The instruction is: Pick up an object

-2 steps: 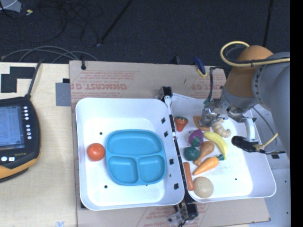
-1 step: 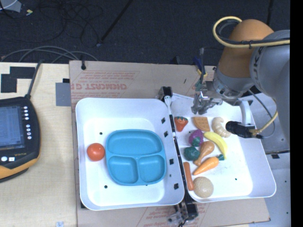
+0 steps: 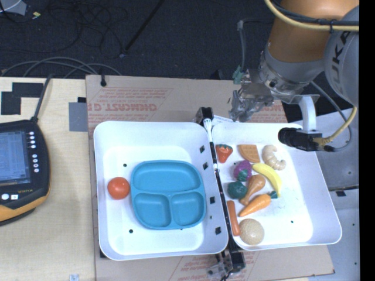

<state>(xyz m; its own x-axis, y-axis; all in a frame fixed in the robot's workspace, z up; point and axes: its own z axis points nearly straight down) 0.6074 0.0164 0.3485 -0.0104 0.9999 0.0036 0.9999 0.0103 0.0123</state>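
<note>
You'll find the toy food heaped in the right bin (image 3: 316,215): banana (image 3: 269,175), carrot (image 3: 256,204), strawberry (image 3: 224,153). A tomato (image 3: 118,187) sits beside the blue tray (image 3: 168,192) in the left bin (image 3: 111,145). The gripper (image 3: 245,105) hangs above the right bin's far edge, holding nothing.

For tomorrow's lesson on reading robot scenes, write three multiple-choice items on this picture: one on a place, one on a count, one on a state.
1. Where does the tomato lie?
A. in the left bin, beside the blue tray
B. on the blue tray
C. in the right bin

2. How many compartments has the blue tray?
A. two
B. three
C. five

3. Where is the tool?
A. above the right bin's far edge
B. pressed on the tray
C. over the tablet

Answers: 1 A, the tomato rests on white bin floor left of the tray. 2 B, one long and two small sections. 3 A, it hangs by the far rim, apart from the toy food.
</note>
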